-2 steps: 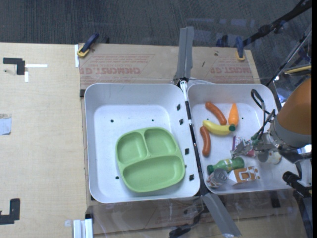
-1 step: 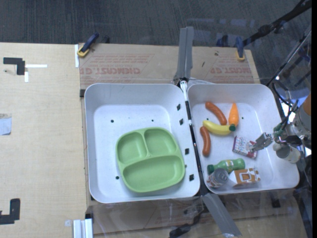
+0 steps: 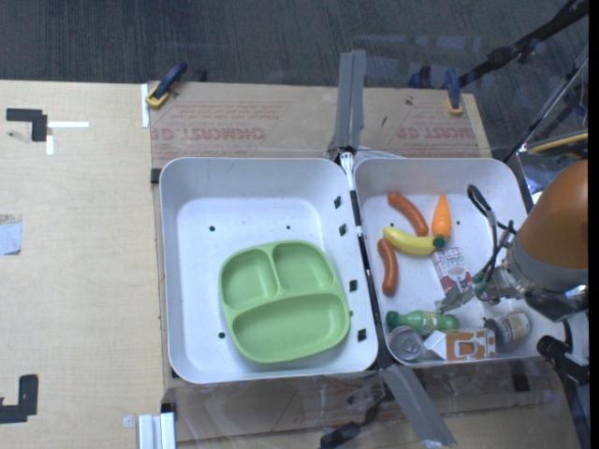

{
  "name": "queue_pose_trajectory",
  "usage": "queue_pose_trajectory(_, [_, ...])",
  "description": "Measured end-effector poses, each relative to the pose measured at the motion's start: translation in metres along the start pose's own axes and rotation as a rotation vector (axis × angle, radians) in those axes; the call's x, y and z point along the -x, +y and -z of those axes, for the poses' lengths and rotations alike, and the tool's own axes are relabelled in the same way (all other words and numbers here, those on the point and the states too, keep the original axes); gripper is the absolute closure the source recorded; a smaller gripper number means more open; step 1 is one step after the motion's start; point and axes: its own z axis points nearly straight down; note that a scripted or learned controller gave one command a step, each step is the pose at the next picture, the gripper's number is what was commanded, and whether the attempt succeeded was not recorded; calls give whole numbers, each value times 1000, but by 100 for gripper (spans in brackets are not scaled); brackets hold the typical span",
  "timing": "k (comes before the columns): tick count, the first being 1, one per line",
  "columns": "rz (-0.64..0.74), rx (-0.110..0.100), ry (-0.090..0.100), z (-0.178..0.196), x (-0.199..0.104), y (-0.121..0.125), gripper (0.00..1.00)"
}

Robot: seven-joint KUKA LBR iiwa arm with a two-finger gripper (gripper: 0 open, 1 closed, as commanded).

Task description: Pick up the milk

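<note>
Right now my claw [image 3: 465, 291] hangs low in the right bin [image 3: 510, 178], and I cannot tell how it is set or whether it has anything. Just beside it, to the left, lies a crumpled wrapper [image 3: 450, 267]. The milk [image 3: 468, 345] lies on its side at the near edge, between a can [image 3: 405, 343] and a small jar [image 3: 514, 325], a green bottle [image 3: 423, 322] just beyond. I judge I'm in the approach: next I must shift nearer and drop squarely over the milk.
</note>
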Motion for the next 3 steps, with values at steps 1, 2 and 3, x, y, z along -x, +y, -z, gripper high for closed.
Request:
queue_pose_trajectory(1, [-5, 2, -1, 9, 1, 1, 100])
queue_pose_trajectory(2, [208, 1, -1, 53, -24, 11, 100])
queue_pose_trajectory(3, [208, 1, -1, 53, -24, 11, 0])
